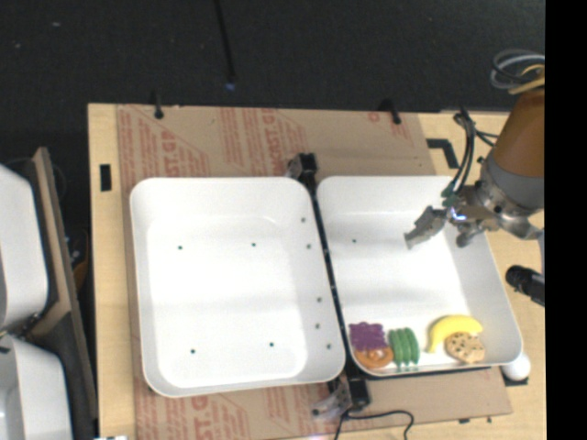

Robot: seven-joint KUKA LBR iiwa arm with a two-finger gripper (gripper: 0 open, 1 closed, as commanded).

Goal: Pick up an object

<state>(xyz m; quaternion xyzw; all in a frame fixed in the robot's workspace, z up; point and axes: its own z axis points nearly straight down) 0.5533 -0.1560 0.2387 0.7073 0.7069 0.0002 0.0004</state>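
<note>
Several toy foods lie along the near edge of the right bin: a purple bunch of grapes on top of an orange piece, a green ribbed piece, a yellow banana and a brown cookie. My gripper hangs over the far right part of that bin, well behind the foods. Its two fingers are spread open and hold nothing.
The left bin sits beside the right one, with a dark divider strip between them. Both rest on a cardboard sheet over the bench. A white unit stands at the far left.
</note>
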